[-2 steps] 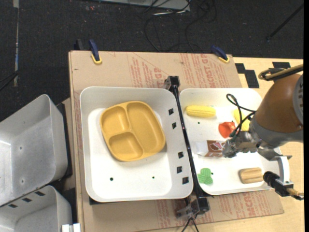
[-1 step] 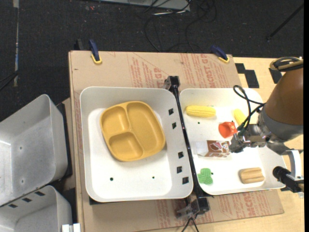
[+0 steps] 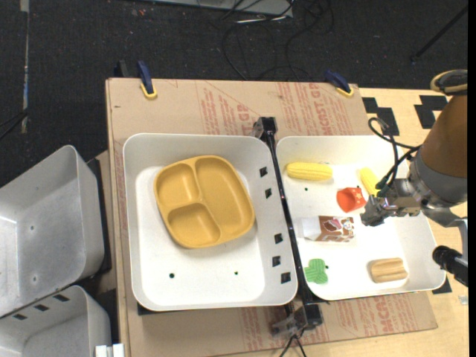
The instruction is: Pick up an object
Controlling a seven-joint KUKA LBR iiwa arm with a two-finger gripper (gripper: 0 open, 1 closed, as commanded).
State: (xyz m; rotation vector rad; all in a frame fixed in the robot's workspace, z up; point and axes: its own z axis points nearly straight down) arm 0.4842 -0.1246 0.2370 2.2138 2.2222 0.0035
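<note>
Red glossy lumpy toy point(image 3: 350, 198) touching hand point(image 3: 372, 216); ribbed corn cob point(image 3: 309, 172) near.

Seen from above, two white bins sat side by side: the left bin point(image 3: 141, 222) held a yellow divided plate point(image 3: 203, 199), while the right bin point(image 3: 416, 236) held a corn cob point(image 3: 309, 172), red piece point(image 3: 349, 198), brown packet point(image 3: 336, 227), green piece point(image 3: 317, 271) and tan block point(image 3: 387, 270), with the gripper point(image 3: 374, 213) beside the red piece.
</note>
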